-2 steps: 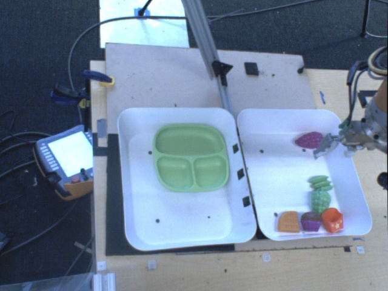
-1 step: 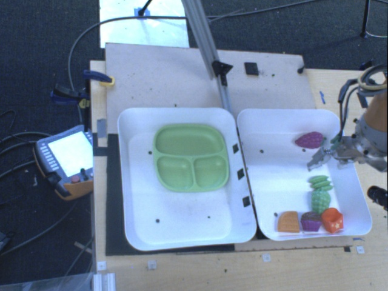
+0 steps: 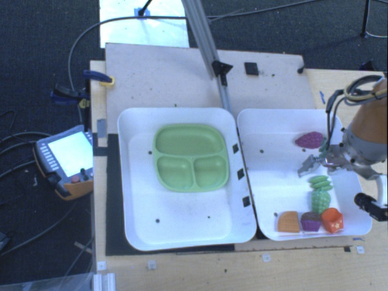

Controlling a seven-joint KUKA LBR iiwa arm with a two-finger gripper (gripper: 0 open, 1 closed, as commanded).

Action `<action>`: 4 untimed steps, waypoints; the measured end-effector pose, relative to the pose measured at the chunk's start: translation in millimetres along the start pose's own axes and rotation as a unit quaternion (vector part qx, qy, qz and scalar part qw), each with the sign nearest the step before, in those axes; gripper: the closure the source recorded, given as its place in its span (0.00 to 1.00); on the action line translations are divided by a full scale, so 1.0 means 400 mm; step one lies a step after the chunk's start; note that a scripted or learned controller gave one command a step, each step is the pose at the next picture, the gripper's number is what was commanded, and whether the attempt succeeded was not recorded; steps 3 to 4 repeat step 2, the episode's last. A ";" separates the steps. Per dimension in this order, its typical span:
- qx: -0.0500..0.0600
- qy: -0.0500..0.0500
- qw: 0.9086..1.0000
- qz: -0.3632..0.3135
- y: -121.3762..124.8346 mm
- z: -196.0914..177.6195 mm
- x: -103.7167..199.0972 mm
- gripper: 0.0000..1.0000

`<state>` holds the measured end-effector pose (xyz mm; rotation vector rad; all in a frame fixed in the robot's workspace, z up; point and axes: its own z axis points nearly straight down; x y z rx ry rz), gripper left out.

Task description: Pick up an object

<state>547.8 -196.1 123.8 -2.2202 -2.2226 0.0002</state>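
Pincer [image 3: 311, 164] over right bin [image 3: 267, 162], fingers spread, nothing between them. Green ridged toy [image 3: 321, 190] just below it, purple leafy piece [image 3: 310, 139] just above. Further below, along bin's near edge: orange block [image 3: 288, 222], small purple item [image 3: 311, 221], red-orange item [image 3: 332, 220]. Far left, green divided plate [image 3: 191, 156] in left bin [image 3: 139, 223].
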 end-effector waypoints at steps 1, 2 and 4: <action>-0.002 0.000 1.000 0.000 0.005 0.094 -0.001 0.00; -0.006 -0.001 1.000 0.000 0.011 0.061 -0.002 1.00; -0.006 -0.001 1.000 0.000 0.011 0.061 -0.002 1.00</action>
